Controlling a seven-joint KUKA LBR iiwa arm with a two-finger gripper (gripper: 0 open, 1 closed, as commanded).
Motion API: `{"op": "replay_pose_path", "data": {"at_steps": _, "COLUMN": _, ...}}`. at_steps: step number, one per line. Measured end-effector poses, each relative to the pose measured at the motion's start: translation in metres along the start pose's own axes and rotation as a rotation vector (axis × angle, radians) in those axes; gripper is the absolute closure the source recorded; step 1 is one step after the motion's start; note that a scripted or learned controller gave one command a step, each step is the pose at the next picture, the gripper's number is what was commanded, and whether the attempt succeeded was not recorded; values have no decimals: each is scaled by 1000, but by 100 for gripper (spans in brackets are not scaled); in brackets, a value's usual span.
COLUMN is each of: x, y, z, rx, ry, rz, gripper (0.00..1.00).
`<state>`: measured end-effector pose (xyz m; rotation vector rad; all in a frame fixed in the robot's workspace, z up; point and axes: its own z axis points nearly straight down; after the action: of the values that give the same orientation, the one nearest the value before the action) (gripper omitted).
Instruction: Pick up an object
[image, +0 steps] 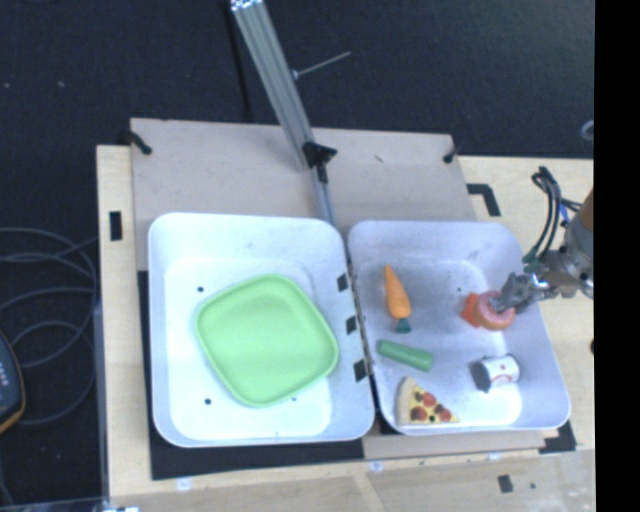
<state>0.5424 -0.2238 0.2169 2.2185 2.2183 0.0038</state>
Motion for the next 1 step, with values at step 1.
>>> {"op": "replay_pose_path", "data": {"at_steps": 1, "x": -1, "y": 1, "z": -31, "rx": 1, "ry": 1, "rz": 0, "gripper": 100}}
